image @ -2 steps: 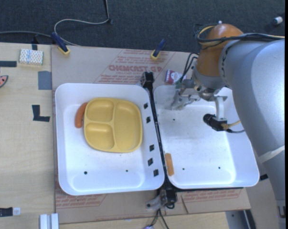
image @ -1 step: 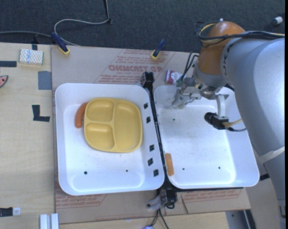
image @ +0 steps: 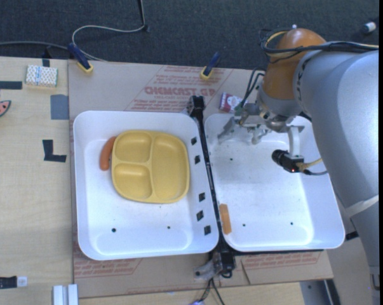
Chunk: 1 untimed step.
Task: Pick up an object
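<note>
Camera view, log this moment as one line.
gripper over right bin far edge | holding nothing seen | yellow plate, orange sausage in left bin

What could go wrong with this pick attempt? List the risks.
1. The small orange piece lies tight against the right bin wall by the divider, leaving little room to close around it.
2. The orange sausage is tucked against the yellow divided plate, so a grab may nudge the plate instead.

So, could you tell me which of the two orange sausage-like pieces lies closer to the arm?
The small orange piece at the right bin's left edge; the other lies in the left bin beside the yellow plate.
</note>
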Tool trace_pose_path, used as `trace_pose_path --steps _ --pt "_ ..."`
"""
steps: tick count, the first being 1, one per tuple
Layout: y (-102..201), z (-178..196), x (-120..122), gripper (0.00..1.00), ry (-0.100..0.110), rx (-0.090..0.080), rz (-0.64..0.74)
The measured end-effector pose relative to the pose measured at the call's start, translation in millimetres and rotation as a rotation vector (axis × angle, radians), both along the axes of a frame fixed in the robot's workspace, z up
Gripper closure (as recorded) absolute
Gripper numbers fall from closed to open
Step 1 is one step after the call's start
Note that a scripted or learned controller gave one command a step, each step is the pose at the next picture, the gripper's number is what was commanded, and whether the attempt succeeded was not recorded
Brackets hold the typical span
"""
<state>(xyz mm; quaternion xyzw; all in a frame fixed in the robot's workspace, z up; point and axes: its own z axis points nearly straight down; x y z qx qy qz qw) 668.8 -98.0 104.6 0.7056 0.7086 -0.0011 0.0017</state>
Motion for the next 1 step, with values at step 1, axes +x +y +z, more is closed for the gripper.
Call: trace_pose_path --steps 1 --pt "2.3 -19.4 -13.9 0.00 0.000 0.002 -0.003"
